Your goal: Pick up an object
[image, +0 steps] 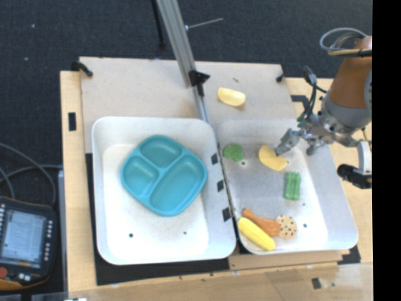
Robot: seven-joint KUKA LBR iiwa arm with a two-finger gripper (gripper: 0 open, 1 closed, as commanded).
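While the grey arm with the orange band (351, 83) reaches in over the right shallow white bin (326, 187), the job looks like it has hardly begun. The two-finger gripper (299, 142) hangs low, just beside the flat yellow wedge-shaped toy (272, 158). Its two fingers look spread apart, and nothing sits between them. One finger points down at the yellow wedge and may be touching its edge, but that is hard to tell. So nothing is picked up yet. The arm has to close on a toy and lift it out.

In the right bin there are six small things: the yellow wedge, one round green toy (233, 152), one green ridged block (292, 185), one orange carrot-shaped toy (262, 222), one long yellow toy like a banana (255, 234), and one round speckled cookie toy (286, 226). The last three lie close together at the near edge.

The left shallow white bin (113, 231) holds one blue plastic tray with three parts (164, 174).

One more yellow lump (231, 96) sits outside the bins on the wooden bench (138, 86).
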